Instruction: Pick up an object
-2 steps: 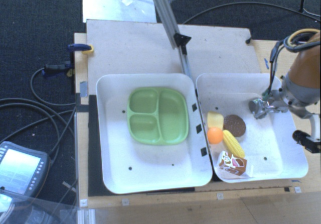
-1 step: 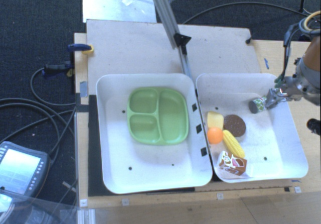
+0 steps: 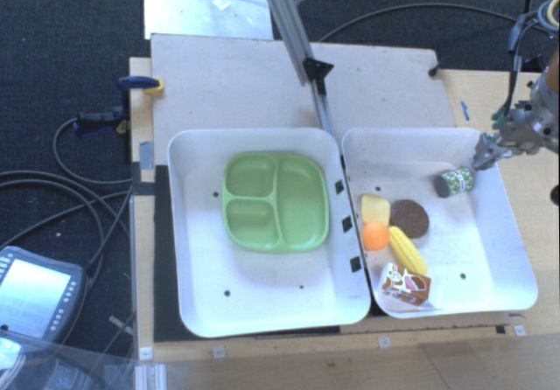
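Gripper (image 3: 486,152) hung at right bin's (image 3: 516,244) far right edge; can (image 3: 455,181) lay just left and nearer, long axis slanting toward it. Grip state: couldn't tell.

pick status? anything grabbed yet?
Done: the gripper has reached the right bin and sits beside the small can near its far edge. In hand: nothing visibly between the fingers; the can lies on the bin floor. Left: grasp and lift. The corn, brown disc and orange ball look untouched; the green tray sits in the left bin.
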Controlling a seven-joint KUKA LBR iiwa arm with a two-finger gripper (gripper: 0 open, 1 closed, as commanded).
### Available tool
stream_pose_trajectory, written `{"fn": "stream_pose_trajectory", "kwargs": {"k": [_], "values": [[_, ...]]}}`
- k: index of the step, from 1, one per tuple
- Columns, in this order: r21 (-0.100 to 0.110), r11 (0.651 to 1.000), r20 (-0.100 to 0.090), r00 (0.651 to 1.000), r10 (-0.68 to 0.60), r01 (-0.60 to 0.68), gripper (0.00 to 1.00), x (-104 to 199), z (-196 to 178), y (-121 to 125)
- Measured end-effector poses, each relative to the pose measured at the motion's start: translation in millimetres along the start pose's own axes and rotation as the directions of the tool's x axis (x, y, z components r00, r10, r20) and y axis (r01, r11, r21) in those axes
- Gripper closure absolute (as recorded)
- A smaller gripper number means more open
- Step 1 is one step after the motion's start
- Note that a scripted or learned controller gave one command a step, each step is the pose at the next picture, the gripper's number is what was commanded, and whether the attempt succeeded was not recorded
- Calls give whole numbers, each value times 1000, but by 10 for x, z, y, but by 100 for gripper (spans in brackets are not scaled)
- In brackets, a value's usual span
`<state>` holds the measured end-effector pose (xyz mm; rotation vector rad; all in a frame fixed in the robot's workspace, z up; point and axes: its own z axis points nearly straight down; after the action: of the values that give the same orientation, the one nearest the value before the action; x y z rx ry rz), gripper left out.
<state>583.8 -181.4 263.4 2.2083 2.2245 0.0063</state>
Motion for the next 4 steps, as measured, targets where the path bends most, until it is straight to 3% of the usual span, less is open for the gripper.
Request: {"fn": "stream_pose_trajectory", "kwargs": {"k": [4], "values": [[7,1000,-5,1000,-4,4,100,2140,147,-404]]}}
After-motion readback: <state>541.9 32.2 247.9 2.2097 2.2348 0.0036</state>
